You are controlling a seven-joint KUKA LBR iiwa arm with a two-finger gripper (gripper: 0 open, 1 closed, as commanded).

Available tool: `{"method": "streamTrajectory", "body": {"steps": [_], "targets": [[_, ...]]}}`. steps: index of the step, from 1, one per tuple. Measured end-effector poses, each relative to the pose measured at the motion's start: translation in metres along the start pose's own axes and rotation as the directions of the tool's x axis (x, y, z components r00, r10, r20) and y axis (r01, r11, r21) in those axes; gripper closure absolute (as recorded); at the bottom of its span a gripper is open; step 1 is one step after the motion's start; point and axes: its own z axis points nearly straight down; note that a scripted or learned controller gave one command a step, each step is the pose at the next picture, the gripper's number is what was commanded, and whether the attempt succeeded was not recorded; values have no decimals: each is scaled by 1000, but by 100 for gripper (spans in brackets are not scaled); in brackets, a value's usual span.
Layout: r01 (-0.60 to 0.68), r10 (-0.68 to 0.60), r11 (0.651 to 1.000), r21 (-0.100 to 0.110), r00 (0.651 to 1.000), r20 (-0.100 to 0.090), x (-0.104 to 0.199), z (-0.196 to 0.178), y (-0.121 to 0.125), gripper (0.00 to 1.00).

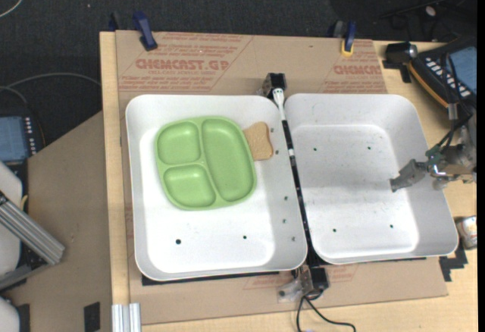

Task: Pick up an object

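I see a light green plate with three compartments and rounded corners, lying flat in the upper left part of the left bin. A small tan piece that looks like a slice of toast sits against the plate's upper right edge, near the divide between the bins. My gripper hangs over the right side of the right bin, well apart from both things. I cannot tell how it is set; nothing shows in it.
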Motion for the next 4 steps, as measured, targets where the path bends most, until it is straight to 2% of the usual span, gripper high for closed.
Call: {"method": "streamTrajectory", "body": {"steps": [1,2,3,4], "targets": [[1,-1,1000,-3,1000,2,0,-11,1,100],[3,-3,1000,-8,1000,4,-30,-26,76,100],[5,-4,1000,-20,1000,8,-29,-174,111,100],[4,-4,1000,-22,1000,8,-18,-345,122,100]]}}
